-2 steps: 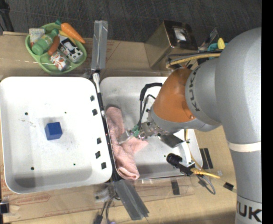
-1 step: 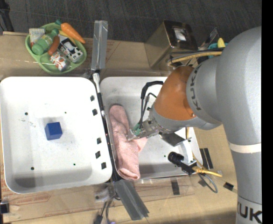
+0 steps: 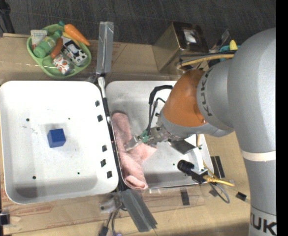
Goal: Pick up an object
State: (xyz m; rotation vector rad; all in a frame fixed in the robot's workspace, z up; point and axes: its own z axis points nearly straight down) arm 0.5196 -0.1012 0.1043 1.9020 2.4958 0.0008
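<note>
**Grey arm low over pink cloth in bin on view's right**

Nearest you, the arm [image 3: 252, 97] fills the view's right side: a fat grey body w/ an orange band [image 3: 183, 104] above the wrist, bending down into the right-hand bin [image 3: 129, 97]. The gripper [image 3: 143, 139] sits low in that bin, approx. midway along its length, w/ its tip at the edge of a pink cloth [image 3: 129, 159]. You can't tell from this angle whether the gripper is released or clenched, nor whether it has any of the fabric.

The pink cloth is crumpled into a long strip. It lies against the bin wall on the view's left and runs from mid-bin down to the near corner. One flap spreads out toward the gripper.

The left-hand bin [image 3: 45, 102] is touching its neighbour. In it a blue cube [image 3: 56, 137] rests flat on the floor, near the middle and well apart from the gripper.

On the bench [image 3: 16, 53] beyond the left bin is a green bowl [image 3: 33, 53] piled w/ toy foods, incl. an orange carrot [image 3: 75, 33]. A cardboard box [image 3: 178, 45] stands beyond the right bin.
</note>
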